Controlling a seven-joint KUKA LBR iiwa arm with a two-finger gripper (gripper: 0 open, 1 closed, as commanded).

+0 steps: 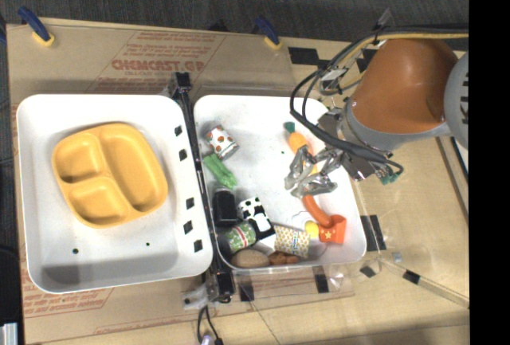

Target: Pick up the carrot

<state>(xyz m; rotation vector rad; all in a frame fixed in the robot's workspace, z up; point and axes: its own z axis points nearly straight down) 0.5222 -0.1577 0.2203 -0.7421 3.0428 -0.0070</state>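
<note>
One carrot (296,137) (near the bin's (263,103) far rim) lies beside the hand (309,174).

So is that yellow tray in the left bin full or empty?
Empty. The yellow tray lies flat in the left bin, and all three compartments show bare yellow.

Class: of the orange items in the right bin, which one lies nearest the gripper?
The carrot, green-tipped, just up-left of the gripper; the orange piece lies lower, farther away.

Orange carrot (297,139), green top, lying in rt bin's far part.
</note>
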